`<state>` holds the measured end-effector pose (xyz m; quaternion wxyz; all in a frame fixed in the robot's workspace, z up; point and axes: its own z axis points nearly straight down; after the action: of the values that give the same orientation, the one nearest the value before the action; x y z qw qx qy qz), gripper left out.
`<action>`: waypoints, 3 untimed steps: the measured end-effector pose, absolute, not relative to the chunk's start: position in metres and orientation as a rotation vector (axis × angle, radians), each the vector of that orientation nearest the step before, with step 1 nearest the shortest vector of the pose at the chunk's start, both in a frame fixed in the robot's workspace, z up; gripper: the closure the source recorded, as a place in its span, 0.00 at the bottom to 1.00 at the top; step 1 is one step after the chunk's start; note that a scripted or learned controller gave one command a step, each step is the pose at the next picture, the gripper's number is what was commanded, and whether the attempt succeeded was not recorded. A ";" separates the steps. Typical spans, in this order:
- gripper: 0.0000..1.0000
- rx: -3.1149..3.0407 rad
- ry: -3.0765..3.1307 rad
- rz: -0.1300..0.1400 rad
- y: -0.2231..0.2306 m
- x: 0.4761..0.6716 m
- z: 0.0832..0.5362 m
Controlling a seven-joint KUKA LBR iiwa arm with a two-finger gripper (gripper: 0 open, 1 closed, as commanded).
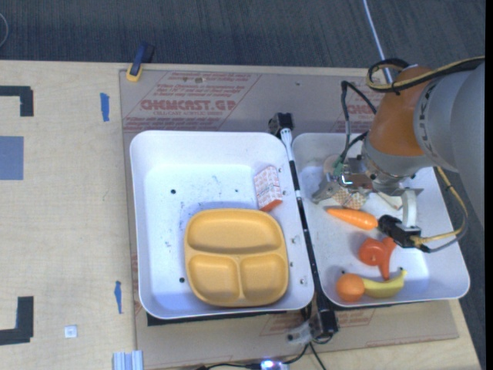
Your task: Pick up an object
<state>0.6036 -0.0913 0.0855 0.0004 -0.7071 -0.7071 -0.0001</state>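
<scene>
Camera view: arm enters from right, gripper (pixel 344 182) low in right bin (pixel 454 272), over its upper-left part; jaw state cannot tell. Just below it lies carrot (pixel 353 218). Toward near edge: red pepper (pixel 375 252), orange (pixel 350 287), banana (pixel 383 285). Left bin (pixel 154 206): yellow divided tray (pixel 236 255), small carton (pixel 267 186) by right wall

Single fixed camera above bench (pixel 62 206) — looks down at slant, mid-range — both bins (pixel 146 206) framed.

Carrot (pixel 353 218) lying slantwise mid right bin; red pepper (pixel 375 252), orange (pixel 350 287) and banana (pixel 384 286) near front wall.
</scene>
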 end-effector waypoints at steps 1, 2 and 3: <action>0.00 -2.221 -2.225 -0.003 -0.095 0.616 0.085; 0.00 -2.221 -2.221 -0.001 -0.092 0.594 0.086; 0.00 -2.222 -2.224 -0.002 -0.094 0.623 0.085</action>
<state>0.6226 -0.0935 0.0852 -0.0011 -0.7067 -0.7075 -0.0007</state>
